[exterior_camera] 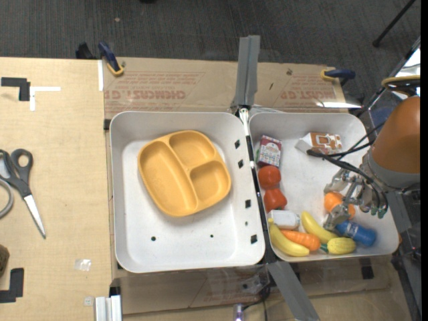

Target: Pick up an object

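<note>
Camera view looks down on two white bins side by side. Toys lie in the right bin (294,122), and the gripper (346,202) hangs low over its right side, just beside a small orange toy (332,201). That orange toy sits near the middle right of the bin, touching or almost touching the metal fingertips; I cannot tell which. It looks like a light, hard plastic piece, smooth and a bit slippery, so it may roll or pop out if it is pinched on a round edge. A hold across its middle looks best. I cannot tell if the pincer is open or closed, because wires and metal parts hide it. No toy shows between its tips, so I would not say it holds anything. The arm (400,139) comes in from the right, with its orange band high above the wrist and the wrist bent down toward the bin floor. Close by are a blue bottle (358,232), two bananas (287,241) and a carrot (304,239) along the near edge. A yellow plate (184,172) rests in the left bin (127,239)
</note>
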Controlling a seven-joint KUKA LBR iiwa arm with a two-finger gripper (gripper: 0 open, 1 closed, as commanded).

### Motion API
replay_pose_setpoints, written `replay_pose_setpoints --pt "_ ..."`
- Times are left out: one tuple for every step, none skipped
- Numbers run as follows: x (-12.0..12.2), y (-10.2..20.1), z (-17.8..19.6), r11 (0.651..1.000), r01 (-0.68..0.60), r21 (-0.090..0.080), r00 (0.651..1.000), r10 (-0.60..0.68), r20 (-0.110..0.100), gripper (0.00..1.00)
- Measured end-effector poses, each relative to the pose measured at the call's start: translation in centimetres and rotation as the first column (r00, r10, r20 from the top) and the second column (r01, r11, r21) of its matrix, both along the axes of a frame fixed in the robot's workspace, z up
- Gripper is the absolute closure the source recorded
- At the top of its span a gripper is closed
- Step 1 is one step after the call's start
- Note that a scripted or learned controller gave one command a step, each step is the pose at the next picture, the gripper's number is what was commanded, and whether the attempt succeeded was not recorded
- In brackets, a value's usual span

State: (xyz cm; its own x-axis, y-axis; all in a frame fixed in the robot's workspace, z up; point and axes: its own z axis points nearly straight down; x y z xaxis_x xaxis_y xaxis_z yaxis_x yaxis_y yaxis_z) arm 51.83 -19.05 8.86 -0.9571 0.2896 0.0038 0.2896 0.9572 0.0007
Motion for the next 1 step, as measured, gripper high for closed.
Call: replay_pose_setpoints --pt "0.12 0.0 0.65 1.0 -0.003 -0.001 1.0 0.003 -0.001 1.0"
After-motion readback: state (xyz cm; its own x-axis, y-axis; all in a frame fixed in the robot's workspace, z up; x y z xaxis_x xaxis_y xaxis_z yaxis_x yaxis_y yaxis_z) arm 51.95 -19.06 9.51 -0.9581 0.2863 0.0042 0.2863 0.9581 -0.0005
